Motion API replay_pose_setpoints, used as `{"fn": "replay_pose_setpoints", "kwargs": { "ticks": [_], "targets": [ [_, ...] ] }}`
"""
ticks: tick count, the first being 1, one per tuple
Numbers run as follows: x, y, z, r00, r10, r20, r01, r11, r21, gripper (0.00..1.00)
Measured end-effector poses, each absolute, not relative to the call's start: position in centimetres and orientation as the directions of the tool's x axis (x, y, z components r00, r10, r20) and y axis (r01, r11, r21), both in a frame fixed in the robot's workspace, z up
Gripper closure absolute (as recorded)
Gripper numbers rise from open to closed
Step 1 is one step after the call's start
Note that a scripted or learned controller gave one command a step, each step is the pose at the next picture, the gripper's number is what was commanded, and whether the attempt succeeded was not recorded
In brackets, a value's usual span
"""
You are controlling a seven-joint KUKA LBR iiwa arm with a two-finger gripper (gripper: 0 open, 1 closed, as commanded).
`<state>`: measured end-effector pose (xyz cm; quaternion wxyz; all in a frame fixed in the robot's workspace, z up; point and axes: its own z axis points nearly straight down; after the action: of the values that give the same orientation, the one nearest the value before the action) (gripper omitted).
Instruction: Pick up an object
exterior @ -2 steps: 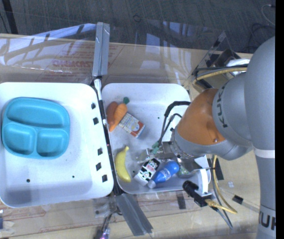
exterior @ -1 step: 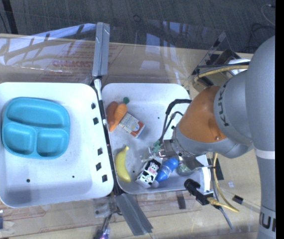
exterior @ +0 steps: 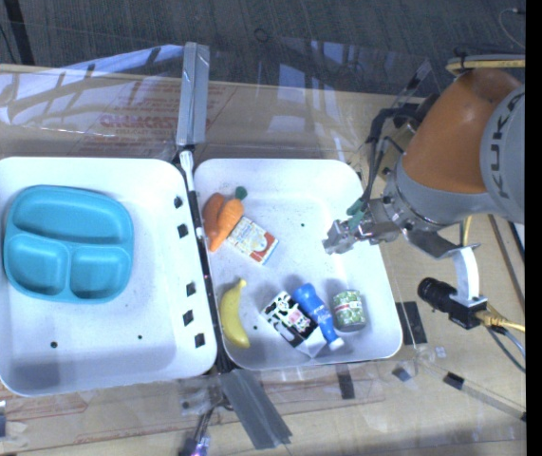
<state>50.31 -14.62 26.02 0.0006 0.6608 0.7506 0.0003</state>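
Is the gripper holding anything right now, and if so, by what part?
Nothing is held. The gripper hovers over bare floor of the right white bin, apart from the objects there.

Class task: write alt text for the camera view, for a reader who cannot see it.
The grey arm's tool hovers over the right bin, which holds a carrot, banana, blue bottle and small cartons. The left bin holds a blue divided tray.

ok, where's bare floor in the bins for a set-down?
Left bin: bare floor right of and below the blue tray. Right bin: bare middle patch between carton and gripper. Crowded along the front: banana, bottle, can.
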Motion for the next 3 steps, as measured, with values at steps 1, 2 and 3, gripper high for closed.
{"fn": "replay_pose_setpoints", "kwargs": {
  "ticks": [1,2,3],
  "targets": [
    [50.3,-14.6,26.0,-0.127,0.992,0.0,0.992,0.127,0.0,0.0],
    [47.8,-19.3,14.5,-0.188,0.982,0.002,0.982,0.188,-0.004,0.0],
    [49.5,-10.2,9.2,-0.188,0.982,0.0,0.982,0.188,0.0,0.0]
  ]
}}
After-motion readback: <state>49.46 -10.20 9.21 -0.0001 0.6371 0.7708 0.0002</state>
